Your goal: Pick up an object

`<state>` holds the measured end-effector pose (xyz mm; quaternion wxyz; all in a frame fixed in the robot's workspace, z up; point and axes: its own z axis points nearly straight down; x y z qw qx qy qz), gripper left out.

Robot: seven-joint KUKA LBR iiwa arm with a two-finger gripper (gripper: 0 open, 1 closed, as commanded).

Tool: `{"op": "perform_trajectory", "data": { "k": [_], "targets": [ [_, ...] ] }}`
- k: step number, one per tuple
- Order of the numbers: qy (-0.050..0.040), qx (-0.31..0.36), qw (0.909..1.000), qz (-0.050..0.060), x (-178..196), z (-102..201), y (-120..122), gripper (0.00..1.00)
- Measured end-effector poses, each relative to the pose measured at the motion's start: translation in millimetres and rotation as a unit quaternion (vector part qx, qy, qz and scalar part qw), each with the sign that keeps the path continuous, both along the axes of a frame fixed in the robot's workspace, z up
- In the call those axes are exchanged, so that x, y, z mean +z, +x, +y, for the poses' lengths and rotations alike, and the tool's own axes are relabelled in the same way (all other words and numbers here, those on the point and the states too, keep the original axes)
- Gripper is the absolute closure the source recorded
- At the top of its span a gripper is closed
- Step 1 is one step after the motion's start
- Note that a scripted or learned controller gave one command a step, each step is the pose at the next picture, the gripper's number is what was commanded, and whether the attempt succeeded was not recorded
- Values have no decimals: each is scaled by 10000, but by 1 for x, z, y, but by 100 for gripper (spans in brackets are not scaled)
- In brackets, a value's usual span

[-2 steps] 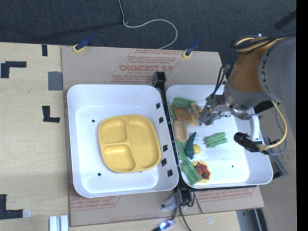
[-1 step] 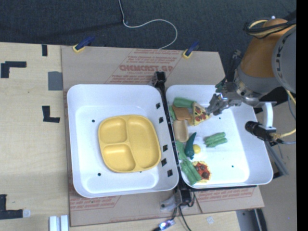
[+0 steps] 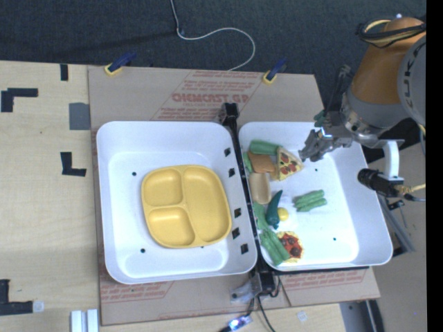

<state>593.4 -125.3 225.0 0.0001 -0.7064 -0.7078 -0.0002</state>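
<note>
Two white bins (image 3: 114, 185) sit on the counter (image 3: 41, 220); at right of centre the tool (image 3: 311, 149) hovers beside a pizza slice (image 3: 286, 163), its opening unclear, gripping nothing visible.

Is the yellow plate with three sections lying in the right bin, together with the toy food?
No, the yellow plate lies alone in the left bin, while the toy food pieces are in the right bin.

Yellow divided plate (image 3: 185, 206) in white bin (image 3: 118, 185); green bean pods (image 3: 309, 200); grey-and-orange arm (image 3: 384, 68).
</note>
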Motion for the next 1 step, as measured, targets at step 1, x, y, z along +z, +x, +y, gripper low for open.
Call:
{"op": "perform_trajectory", "data": {
  "k": [1],
  "targets": [
    [4, 14, 10000, 19, -10, 50, -25, 100]
  ]
}}
